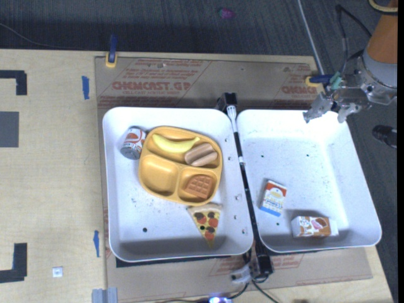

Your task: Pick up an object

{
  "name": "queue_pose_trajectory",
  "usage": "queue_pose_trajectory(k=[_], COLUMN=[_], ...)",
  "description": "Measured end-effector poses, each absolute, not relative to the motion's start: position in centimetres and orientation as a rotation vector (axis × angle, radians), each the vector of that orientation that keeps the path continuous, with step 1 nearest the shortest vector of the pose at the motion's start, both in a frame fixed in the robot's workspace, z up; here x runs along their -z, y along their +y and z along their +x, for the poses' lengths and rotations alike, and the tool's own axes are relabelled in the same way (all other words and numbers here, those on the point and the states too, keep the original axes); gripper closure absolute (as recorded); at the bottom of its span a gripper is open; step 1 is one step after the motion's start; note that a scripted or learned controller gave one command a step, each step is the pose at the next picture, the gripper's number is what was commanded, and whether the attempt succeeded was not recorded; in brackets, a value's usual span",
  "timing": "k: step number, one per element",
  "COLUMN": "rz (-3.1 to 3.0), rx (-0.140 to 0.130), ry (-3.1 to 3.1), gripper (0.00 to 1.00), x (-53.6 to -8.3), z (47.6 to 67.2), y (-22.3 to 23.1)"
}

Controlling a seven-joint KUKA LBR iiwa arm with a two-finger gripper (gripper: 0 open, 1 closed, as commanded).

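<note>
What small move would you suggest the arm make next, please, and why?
Probably swing the claw toward the camera, over the right bin, and stop above the small carton. The claw hangs at that bin's far right corner, holding nothing visible, and the carton lies apart from the other box.

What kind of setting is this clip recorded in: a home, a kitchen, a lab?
Most likely a robotics lab bench, not a kitchen. Two white bins sit on a clamped board, blue tape marks dot the bench, and the food, such as the pizza slice, looks like toy props.
</note>
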State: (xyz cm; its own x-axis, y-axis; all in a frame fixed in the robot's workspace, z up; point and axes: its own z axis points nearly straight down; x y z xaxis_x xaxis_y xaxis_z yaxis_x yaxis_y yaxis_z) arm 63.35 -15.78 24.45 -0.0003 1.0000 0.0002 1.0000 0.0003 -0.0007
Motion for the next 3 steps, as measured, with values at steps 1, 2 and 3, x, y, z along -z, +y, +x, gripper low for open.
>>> queue_pose_trajectory(k=[1, 2, 3], rz=[-2.220, -2.232, -2.231], rx=[0.000, 0.009, 0.011], ry=[-2.222, -2.230, -2.229], gripper=[0.00, 0.00, 0.00], x=[-9.8, -8.9, -9.0], z=[62.5, 57.5, 50.0], y=[-13.1, -10.3, -10.5])
